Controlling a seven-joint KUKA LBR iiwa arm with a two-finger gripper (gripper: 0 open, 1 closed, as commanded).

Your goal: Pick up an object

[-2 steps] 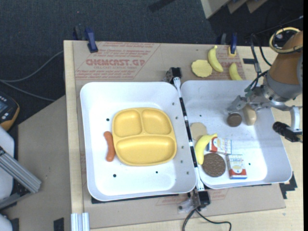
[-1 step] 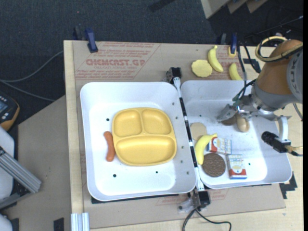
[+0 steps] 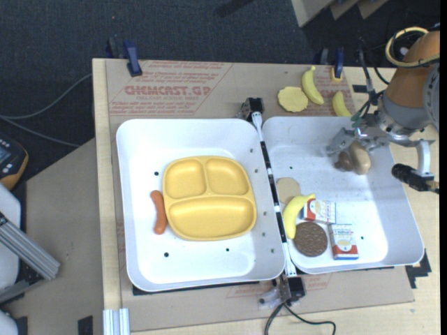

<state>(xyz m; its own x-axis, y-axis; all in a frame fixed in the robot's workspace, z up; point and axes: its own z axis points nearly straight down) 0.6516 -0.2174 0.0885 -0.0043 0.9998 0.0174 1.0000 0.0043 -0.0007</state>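
The arm enters from the upper right of the frame, its orange band near the edge, and its gripper [image 3: 353,144] sits low over the upper part of the right bin [image 3: 398,208]. Directly under and partly against the fingertips lies a small tan-and-brown lump [image 3: 355,160], perhaps a toy potato or bread roll; its upper edge is overlapped by the gripper's metal parts. Whether the lump sits between the fingers or only beneath them cannot be told, and whether the fingers are spread or closed cannot be told either.

Lower in the right bin, near its left wall, lie a beige oval piece [image 3: 287,186], a yellow banana [image 3: 294,212], a dark brown round patty [image 3: 311,239] and two small printed packets: one [image 3: 320,210] just beside the banana, the other [image 3: 344,241] to the right of the patty.

The left bin [image 3: 140,187] holds a yellow divided plate [image 3: 208,197] at its centre, with an orange-red sausage [image 3: 159,211] just off the plate's left edge.

On the cardboard-coloured board behind the bins, at upper centre-right, rest a yellow round slice [image 3: 293,99] and two more bananas [image 3: 312,86] [image 3: 340,104].
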